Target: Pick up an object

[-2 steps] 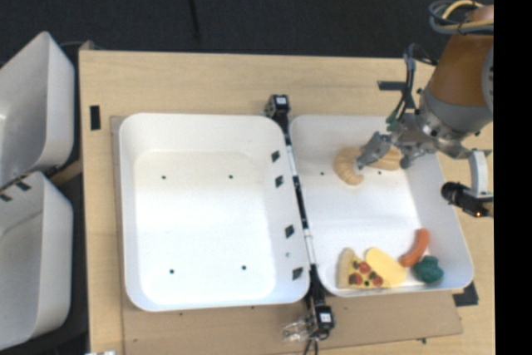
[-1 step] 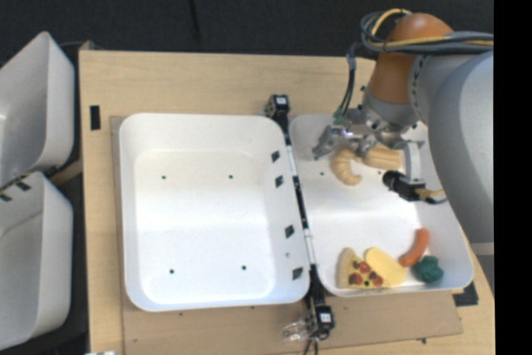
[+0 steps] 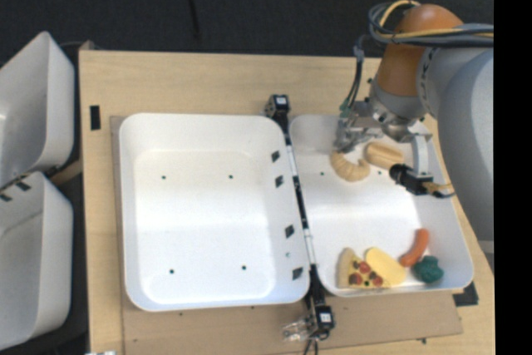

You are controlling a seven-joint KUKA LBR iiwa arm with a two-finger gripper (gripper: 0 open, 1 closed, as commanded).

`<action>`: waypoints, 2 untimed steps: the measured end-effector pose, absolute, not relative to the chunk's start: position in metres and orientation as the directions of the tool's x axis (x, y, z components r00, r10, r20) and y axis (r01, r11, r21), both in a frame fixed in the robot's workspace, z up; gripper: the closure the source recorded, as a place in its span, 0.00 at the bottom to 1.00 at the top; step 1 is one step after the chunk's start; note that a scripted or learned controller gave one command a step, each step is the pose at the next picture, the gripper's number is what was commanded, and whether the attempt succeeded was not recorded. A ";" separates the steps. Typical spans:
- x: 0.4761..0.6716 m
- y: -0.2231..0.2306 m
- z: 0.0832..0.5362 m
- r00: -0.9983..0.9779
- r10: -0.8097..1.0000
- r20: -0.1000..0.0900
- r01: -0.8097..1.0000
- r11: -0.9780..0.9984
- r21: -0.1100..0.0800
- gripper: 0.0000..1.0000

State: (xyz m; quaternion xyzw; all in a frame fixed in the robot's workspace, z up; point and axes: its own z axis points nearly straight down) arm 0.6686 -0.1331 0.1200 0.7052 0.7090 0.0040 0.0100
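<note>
Where hand [image 3: 352, 137] hangs over croissant [image 3: 351, 166], right bin [image 3: 440, 222], finger spread seemingly untellable

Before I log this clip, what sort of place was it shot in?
Most likely a robotics lab's grasping test bench: two shallow white bins on a wooden bench, a grey-and-orange robot arm reaching in, and toy food such as a pizza slice and croissant.

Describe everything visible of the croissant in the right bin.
The croissant is a tan, curved crescent, smooth like a plastic toy. It lies flat on the floor of the right bin, toward its far end, horns pointing away from the camera. The pincer hangs right above its far edge; whether they touch is unclear. A pale bread roll lies just to its right, close or touching.
</note>
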 end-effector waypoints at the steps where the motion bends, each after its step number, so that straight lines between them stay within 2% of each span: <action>1: 0.668 -0.133 0.119 -0.007 1.000 -0.010 1.000 0.007 0.017 0.00; 2: 0.625 -0.208 0.101 0.007 1.000 -0.004 1.000 -0.007 -0.002 0.00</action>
